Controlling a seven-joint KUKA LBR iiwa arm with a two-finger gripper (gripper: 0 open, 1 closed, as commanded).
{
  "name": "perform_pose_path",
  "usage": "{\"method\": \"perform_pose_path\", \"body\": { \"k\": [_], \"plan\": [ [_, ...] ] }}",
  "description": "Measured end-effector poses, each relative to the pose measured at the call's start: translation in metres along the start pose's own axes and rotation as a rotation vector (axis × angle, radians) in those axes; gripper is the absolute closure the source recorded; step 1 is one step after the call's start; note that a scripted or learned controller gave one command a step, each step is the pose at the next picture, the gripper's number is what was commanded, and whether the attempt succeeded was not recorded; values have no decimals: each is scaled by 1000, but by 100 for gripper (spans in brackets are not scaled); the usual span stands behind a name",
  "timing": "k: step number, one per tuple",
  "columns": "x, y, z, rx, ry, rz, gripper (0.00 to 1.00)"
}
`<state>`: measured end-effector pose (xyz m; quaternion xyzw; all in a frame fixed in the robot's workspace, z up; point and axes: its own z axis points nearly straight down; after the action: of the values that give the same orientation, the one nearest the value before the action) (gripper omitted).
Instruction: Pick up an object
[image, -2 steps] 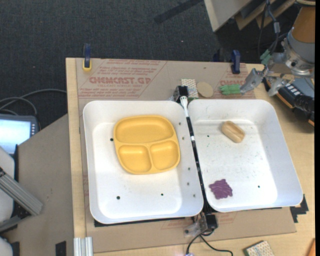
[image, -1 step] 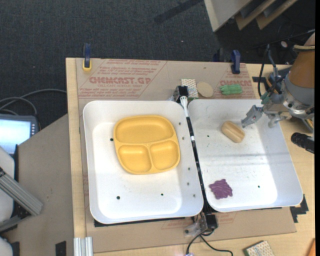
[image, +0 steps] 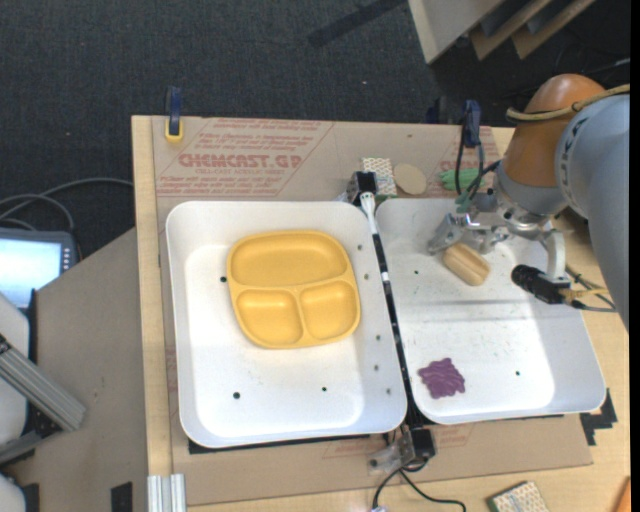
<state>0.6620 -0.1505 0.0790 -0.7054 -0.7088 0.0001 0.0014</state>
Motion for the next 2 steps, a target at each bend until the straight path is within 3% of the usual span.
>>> {"method": "perform_pose_path", "body": {
  "k": [1, 2],
  "plan": [
    [52, 5, -6, 0, 0, 1, 0],
    [15, -54, -5, 5, 0, 8, 0]
  ]
}}
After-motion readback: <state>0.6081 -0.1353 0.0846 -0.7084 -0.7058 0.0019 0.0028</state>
